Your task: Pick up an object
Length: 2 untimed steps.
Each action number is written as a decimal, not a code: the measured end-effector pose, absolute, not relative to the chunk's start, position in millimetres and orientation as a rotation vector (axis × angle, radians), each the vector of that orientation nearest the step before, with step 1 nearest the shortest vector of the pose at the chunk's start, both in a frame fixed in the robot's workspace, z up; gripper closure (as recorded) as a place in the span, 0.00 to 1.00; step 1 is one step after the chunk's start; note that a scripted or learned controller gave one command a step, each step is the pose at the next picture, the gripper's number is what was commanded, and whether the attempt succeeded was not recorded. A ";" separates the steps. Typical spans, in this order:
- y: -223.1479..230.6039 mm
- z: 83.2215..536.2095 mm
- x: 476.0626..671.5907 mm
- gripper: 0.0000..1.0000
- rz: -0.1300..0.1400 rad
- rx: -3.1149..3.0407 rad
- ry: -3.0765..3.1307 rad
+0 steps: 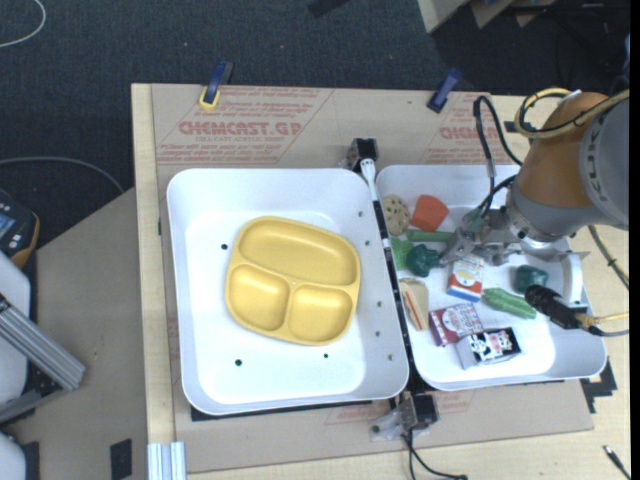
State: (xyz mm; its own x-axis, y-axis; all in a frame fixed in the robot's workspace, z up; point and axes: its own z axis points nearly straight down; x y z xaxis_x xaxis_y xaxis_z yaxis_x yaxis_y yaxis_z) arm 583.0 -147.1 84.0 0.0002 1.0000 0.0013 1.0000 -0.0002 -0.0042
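My gripper (472, 244) reaches down into the right bin (570, 363) from the right, just above a small white, orange and blue carton (463, 285). Close to its left lie a dark green toy (420, 256) and an orange block (430, 211). A bright green cucumber-like piece (508, 302) and a teal item (530, 275) lie to its right and below. Further toward the front are a red packet (455, 321) and a black-and-white card (490, 345). Nothing is seen held.
A yellow divided plate (292, 280) sits in the left bin (200, 368). A tan cookie (397, 211) and a bun-like toy (413, 302) lie along the right bin's left wall. Cables run over the right bin's right side (565, 313).
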 end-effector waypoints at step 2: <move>-141.6 155.0 579.9 1.00 -0.003 -2.224 -2.225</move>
